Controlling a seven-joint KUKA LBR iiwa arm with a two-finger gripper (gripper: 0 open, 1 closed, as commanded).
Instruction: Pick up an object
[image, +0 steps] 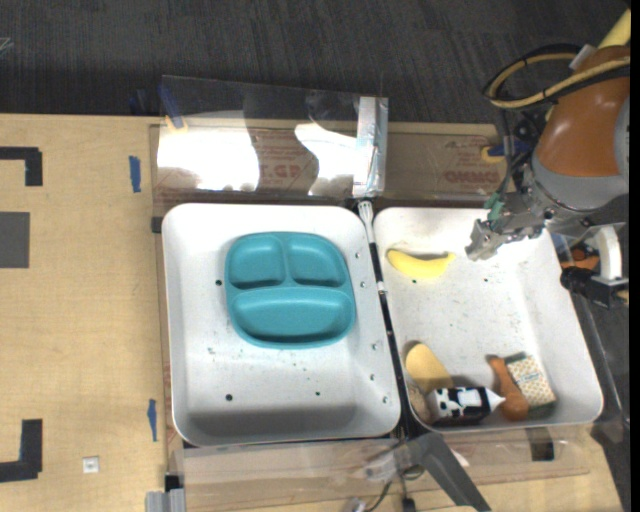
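Pincer (484, 243) (metal, grip state unclear) hovers near curved yellow banana (419, 262) in right bin (560, 330); teal divided plate (290, 288) in left bin (190, 340).

Grey arm (590, 185), orange band, yellow cables

I see my pincer (487, 243) hovering over the right bin (560, 300) just beside the banana (420, 262), while a teal divided plate (290, 288) sits in the left bin (190, 330)
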